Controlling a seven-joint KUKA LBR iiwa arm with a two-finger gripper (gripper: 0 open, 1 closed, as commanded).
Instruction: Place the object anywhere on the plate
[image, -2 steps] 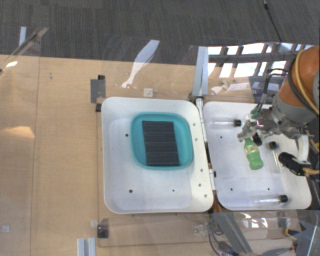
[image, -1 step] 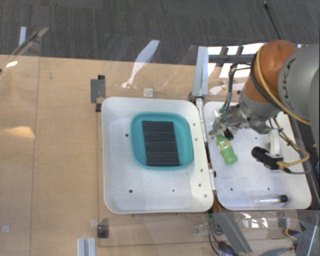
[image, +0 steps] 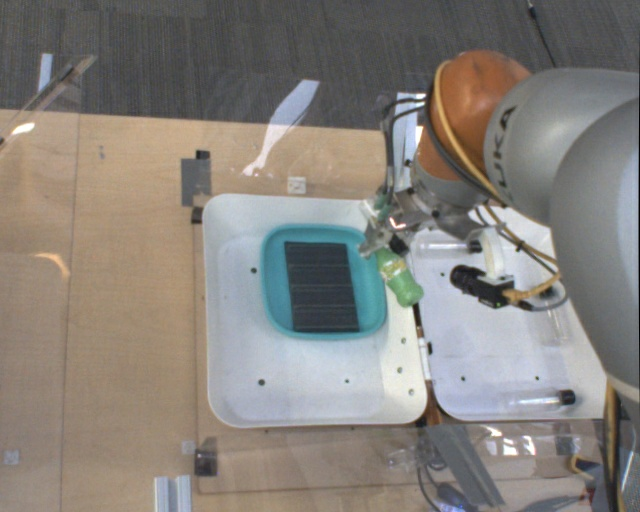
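The camera view looks down at a slant on a wooden bench (image: 100, 300) with two shallow white bins side by side. The left bin (image: 300, 390) holds a teal plate (image: 275, 300) with rounded corners, and a dark ribbed rectangular pad (image: 322, 286) lies across the plate's middle. The right bin (image: 500, 370) sits just beside the left one, their inner edges meeting near the centre of the frame.

The grey arm (image: 580, 150) comes in from the right, its orange band (image: 470, 90) above the wrist, with black and yellow cables looping off the wrist over the right bin. The gripper (image: 385, 240) hangs over the right rim of the plate, close to the seam between the two bins.

A small green object (image: 402, 284), rounded and with a paler cap end, sits directly under the gripper tips, at the plate's right edge and partly over the strip of white bin beside it. Its upper end touches or nearly touches the gripper; whether the claw is clenched on it or released cannot be told from this angle.

In the right bin, a black-tipped clear tube (image: 540, 400) lies near the front wall
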